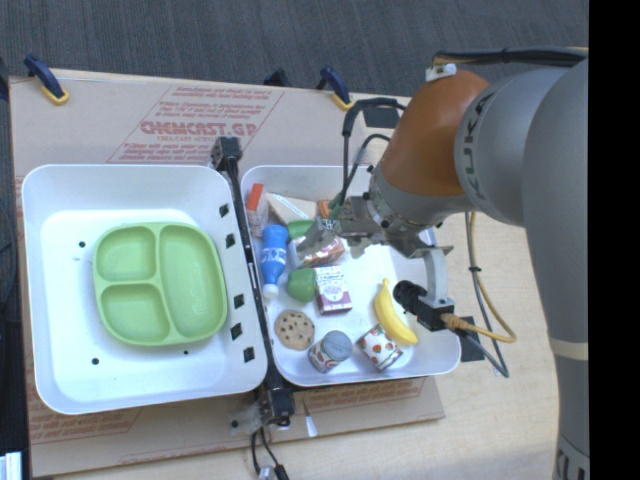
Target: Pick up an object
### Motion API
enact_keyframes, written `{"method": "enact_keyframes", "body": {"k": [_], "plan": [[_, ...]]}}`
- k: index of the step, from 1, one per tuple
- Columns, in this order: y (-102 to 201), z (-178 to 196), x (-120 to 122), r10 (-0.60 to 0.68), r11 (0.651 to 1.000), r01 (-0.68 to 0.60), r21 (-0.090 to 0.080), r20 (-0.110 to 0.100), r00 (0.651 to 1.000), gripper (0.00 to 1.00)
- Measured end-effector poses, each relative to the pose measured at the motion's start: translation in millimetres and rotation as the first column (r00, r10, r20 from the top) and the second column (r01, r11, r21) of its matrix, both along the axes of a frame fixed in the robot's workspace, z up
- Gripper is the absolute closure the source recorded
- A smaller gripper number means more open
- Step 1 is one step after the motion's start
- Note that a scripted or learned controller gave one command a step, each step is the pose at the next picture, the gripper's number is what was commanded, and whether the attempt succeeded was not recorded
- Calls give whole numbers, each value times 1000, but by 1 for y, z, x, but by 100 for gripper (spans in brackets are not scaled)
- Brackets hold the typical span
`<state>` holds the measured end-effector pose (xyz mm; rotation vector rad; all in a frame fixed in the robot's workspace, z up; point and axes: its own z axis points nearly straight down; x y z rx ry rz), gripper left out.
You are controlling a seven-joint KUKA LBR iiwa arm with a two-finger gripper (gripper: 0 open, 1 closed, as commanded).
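The grey arm with its orange band fills the upper right of the frame, bending down over the right bin. The left bin, at centre left, carries a green divided plate. Both bins rest on a cardboard-covered tabletop.

The pincer hangs low in the upper middle of the right bin, over a small packet; whether it is spread or closed, I cannot tell, as the wrist hides much of it.

Candidate things lie in that bin: a blue bottle along its left wall, a banana toward the lower right, a small carton in the middle, a green ball beside it, a cookie and a patterned cup along the bottom.

The carton looks light and stiff, probably best gripped across its flat sides. The banana is likely a smooth toy, safest taken mid-length across its narrow width.
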<state>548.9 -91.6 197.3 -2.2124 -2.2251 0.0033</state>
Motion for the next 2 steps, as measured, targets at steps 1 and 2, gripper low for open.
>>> {"method": "enact_keyframes", "body": {"k": [1, 2], "plan": [[119, 102, 7, 3, 1000, -3, 0, 8, 1000, 0], [151, -6, -65, 1, 1000, -1, -2, -2, 1000, 0]]}}
